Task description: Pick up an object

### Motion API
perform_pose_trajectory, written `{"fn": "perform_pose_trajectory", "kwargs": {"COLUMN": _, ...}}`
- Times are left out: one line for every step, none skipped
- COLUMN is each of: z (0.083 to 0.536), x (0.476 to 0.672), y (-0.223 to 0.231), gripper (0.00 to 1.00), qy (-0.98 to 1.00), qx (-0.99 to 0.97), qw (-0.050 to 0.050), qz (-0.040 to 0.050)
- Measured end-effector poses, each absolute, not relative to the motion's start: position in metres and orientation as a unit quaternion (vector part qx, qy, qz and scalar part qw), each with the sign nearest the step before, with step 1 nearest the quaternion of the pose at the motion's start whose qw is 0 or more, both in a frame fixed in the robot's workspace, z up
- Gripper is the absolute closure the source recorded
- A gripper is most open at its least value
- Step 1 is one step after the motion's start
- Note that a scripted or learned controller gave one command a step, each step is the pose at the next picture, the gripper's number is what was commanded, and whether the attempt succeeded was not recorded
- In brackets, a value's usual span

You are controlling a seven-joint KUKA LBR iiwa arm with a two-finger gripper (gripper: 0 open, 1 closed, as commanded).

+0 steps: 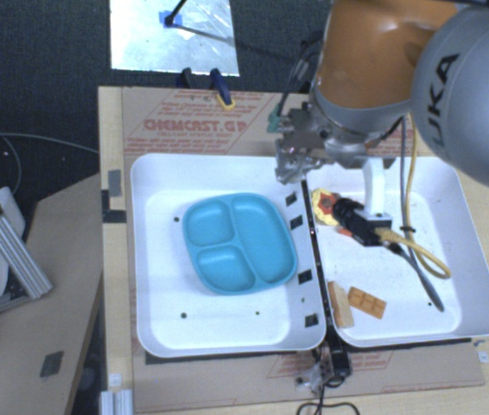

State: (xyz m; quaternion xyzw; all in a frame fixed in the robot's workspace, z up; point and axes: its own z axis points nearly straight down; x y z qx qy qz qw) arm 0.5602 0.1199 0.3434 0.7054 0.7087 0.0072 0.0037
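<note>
Arm [452, 67]: grey with an orange band, entering from the right and hanging over the top of both bins. Table [67, 232]: pale tan top, visible at the left and along the front edge. Cardboard sheet [193, 124]: brown with red print, lying flat under the two bins and sticking out behind them. Left bin [162, 318]: shallow, white, touching its neighbour along the middle wall. Right bin [460, 232]: same kind, partly covered by the arm at its far end. Foil sheet [171, 24]: shiny, square, lying on the dark floor beyond the cardboard. Plate [240, 242]: light blue, three compartments, lying flat near the middle of the left bin, turned slightly askew. Tool [295, 173]: metal, poised above the far end of the wall between the bins, clear of the plate; whether it is apart or together cannot be told, and nothing is seen clamped in it. Wooden block [340, 305]: pale, narrow, at the near left corner of the right bin. Brown block [367, 302]: ridged, square, just beside the wooden block. Yellow and red item [321, 201]: small, by the middle wall in the right bin, just below the tool. Blue clip [221, 89]: on the cardboard's far edge.
</note>
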Motion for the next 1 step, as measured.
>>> {"fn": "perform_pose_trajectory", "kwargs": {"z": 0.2853, "x": 0.5878, "y": 0.1943, "gripper": 1.00, "qy": 0.710, "qx": 0.704, "qw": -0.001, "qz": 0.0002}}
